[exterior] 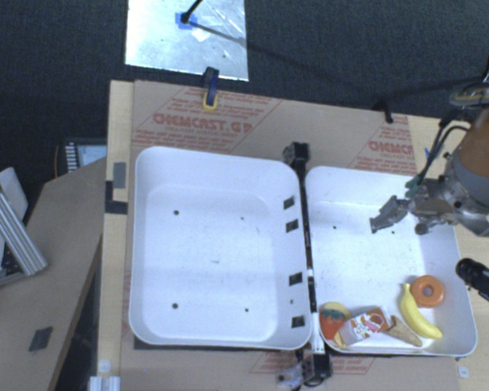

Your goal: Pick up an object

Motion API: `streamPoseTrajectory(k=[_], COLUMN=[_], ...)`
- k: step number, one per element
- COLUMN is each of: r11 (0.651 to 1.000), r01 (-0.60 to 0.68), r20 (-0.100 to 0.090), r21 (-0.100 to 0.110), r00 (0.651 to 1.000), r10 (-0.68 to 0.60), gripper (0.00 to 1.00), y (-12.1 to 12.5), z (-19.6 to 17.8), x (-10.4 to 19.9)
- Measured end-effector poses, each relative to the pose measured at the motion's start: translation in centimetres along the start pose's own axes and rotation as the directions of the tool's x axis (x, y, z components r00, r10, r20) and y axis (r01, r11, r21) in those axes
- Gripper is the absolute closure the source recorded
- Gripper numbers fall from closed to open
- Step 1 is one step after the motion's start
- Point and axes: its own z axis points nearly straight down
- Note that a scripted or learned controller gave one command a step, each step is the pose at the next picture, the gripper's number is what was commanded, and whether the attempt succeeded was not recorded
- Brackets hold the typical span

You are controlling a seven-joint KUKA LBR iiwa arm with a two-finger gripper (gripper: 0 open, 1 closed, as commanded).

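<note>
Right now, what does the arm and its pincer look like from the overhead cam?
The arm is bulky and rounded, with a grey wrist section and a broad orange band above it. Thin dark cables run down beside the wrist. The small dark grey metal pincer juts from the wrist as a short angular piece. No markings legible.

Colours across my bench and bins

My two bins (220,180) are plain white with small dark specks; at five o'clock in the right one lie a yellow banana (417,315), an orange ring (427,290), a red-orange fruit (333,320) and a white packet (362,326) printed red. My wrist (488,146) is orange, my claw (403,216) grey. The tan board (234,118) at twelve o'clock carries red lettering.
</note>
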Motion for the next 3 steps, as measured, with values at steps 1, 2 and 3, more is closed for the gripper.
streamPoseTrajectory(k=[1,2,3], r11=[1.000,1.000,1.000], r01=[0.008,0.007,0.006], r20=[-0.001,-0.001,-0.002], r21=[-0.010,-0.007,-0.008], r00=[1.000,1.000,1.000], r10=[-0.008,-0.007,-0.006], gripper=[0.00,0.00,0.00], y=[-3.9,-5.5,-5.5], z=[-11.3,-16.9,-23.6], x=[5.9,10.5,15.2])
